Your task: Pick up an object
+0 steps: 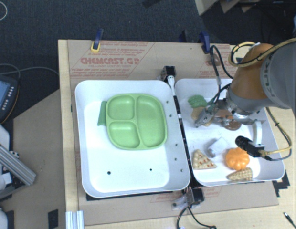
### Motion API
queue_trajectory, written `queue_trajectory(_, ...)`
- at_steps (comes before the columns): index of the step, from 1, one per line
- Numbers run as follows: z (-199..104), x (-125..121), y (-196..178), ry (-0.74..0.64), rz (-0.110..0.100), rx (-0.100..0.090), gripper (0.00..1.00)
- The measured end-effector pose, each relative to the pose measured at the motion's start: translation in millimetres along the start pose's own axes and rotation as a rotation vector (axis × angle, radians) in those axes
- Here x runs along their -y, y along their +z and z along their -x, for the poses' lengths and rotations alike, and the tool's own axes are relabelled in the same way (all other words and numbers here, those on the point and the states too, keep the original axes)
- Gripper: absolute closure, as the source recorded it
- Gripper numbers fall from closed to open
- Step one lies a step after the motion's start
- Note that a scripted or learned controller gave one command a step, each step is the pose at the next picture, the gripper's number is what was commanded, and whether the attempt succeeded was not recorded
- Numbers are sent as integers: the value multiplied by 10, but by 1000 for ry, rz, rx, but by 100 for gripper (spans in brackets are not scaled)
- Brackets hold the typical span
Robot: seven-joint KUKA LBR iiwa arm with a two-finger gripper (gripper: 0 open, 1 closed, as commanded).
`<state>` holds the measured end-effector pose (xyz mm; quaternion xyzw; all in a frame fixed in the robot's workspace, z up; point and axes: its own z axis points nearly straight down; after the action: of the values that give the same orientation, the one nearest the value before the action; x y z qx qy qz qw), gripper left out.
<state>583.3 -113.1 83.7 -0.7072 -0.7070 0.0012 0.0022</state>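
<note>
While reaching into the right bin (277, 173):
Pincer (204, 119): whether released or clenched, cannot tell.
Green piece (197, 100): just above it.
Waffle wedge (203, 160): below.
Orange fruit (237, 158): lower right.
Green tray (136, 120): far left.

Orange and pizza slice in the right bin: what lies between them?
In the camera view, bare white bin floor separates the orange from the pizza slice.
</note>
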Motion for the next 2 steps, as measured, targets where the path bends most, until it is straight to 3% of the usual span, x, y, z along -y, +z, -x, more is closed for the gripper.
queue_trajectory(1,3,-6,-116,2,3,0,100)
queue_trajectory(2,-42,-64,-739,-2,11,3,100)
